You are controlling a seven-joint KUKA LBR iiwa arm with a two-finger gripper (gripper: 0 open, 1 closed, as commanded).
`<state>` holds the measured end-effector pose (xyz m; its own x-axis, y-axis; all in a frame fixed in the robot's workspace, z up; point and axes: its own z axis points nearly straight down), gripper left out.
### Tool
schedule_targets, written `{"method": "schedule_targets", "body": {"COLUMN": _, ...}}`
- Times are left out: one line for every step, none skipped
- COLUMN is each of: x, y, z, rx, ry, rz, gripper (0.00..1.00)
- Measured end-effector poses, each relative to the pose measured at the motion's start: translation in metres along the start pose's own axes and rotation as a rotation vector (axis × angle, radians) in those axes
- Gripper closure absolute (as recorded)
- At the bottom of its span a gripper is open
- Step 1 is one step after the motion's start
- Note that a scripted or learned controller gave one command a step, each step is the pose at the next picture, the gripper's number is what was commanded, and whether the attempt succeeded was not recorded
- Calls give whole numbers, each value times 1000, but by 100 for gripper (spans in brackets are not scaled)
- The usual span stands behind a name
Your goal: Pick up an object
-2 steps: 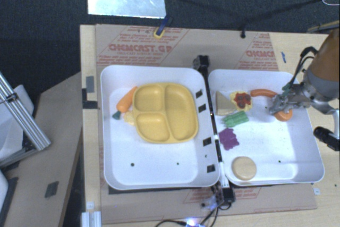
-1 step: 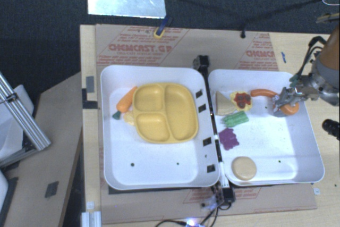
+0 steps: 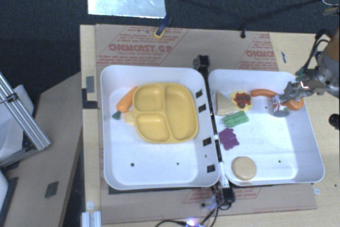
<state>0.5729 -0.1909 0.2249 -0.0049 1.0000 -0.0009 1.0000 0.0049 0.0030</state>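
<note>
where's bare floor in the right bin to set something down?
Free: the right white bin, its middle and right floor, between the green ridged piece, round tan bun and right wall. Crowded: upper left, around the pizza slice and purple grape cluster.

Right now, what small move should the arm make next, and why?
Probably lower a little and close on the sausage. The gripper sits at the right bin's far right corner, right by the sausage's end, and nothing shows held in it.

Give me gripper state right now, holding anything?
Gripper: over the right bin's far right corner, by the orange sausage; open or closed cannot be told, and nothing is visibly held.
</note>
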Motion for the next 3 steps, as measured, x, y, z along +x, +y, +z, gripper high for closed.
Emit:
{"method": "schedule_targets", "body": {"x": 54, "y": 7, "z": -11, "rx": 1, "ry": 2, "rz": -4, "gripper": 100}}
{"method": "schedule_targets", "body": {"x": 97, "y": 10, "z": -10, "rx": 2, "ry": 2, "rz": -3, "gripper": 100}}
{"method": "schedule_targets", "body": {"x": 148, "y": 13, "z": -16, "rx": 1, "ry": 2, "rz": -2, "gripper": 100}}
